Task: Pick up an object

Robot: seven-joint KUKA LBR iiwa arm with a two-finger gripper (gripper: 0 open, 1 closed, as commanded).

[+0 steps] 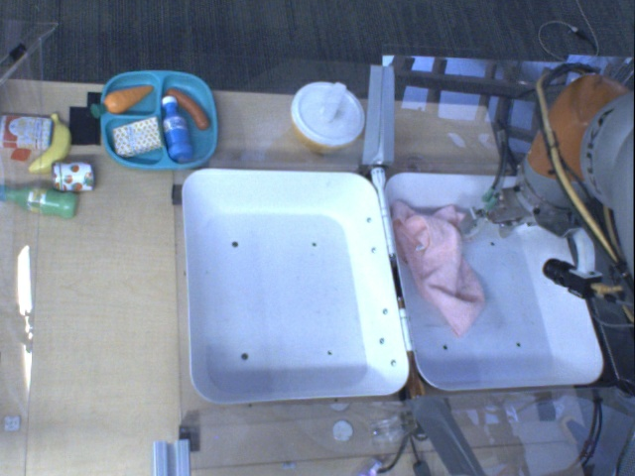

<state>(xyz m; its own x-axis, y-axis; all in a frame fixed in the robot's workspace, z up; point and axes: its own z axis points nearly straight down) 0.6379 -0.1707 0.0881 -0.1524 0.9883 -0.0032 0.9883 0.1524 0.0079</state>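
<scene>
Pink cloth (442, 266) crumpled in the right bin (556, 365), hand (486, 211) at its edge, grip state indiscernible, no legible writing.

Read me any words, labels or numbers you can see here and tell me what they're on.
None can be read.
Small can: printed pattern, too blurred.
Red and white packet: print too small.
Blue bottle in the teal tray: label blurred.
Green bottle: nothing legible.
</scene>
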